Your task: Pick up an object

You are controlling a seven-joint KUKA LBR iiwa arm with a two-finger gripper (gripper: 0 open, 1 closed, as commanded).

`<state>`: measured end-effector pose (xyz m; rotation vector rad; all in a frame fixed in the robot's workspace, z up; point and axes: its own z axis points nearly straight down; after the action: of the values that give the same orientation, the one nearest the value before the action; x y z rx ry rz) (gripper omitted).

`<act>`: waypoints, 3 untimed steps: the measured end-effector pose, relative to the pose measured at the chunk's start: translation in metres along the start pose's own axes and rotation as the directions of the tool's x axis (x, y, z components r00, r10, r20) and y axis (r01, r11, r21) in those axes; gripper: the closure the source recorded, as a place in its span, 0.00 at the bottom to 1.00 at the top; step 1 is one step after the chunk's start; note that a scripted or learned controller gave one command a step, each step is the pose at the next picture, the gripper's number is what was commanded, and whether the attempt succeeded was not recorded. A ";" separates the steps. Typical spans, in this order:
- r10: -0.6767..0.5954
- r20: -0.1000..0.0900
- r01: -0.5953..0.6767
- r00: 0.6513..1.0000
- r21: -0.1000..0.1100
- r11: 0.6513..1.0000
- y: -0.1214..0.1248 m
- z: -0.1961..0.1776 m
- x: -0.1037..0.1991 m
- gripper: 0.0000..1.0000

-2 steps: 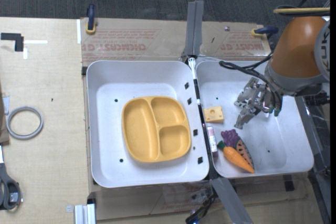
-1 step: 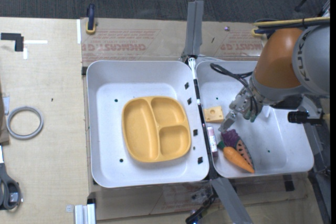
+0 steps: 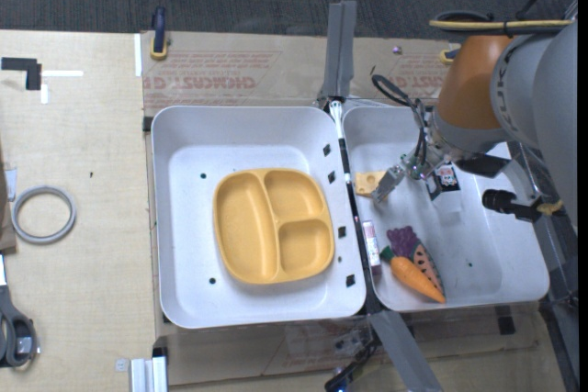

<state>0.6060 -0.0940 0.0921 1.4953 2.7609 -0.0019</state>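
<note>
**Gripper low over the right bin, near the yellow wedge**

We see the two-finger gripper [image 3: 393,179] reaching down into the right white bin [image 3: 478,275], just beside a small pale-yellow wedge-shaped block [image 3: 369,184] at the bin's left wall; we cannot tell its state or whether it has anything. An orange toy carrot [image 3: 415,278] and a purple toy [image 3: 401,240] lie nearer the front. The left white bin [image 3: 175,197] bears a yellow 3-compartment plastic plate [image 3: 273,225]. Red printing on the cardboard [image 3: 220,80] is upside down and unreadable to us.
</note>
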 end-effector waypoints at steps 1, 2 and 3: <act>0.472 0.000 -0.472 0.881 0.001 0.881 0.001 -0.009 -0.027 0.00; 0.515 -0.001 -0.515 0.857 0.004 0.857 -0.079 0.001 -0.015 0.00; 0.515 -0.001 -0.515 0.857 0.004 0.857 -0.079 0.001 -0.015 0.00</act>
<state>0.5485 -0.1499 0.0909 2.1803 2.2637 -0.0045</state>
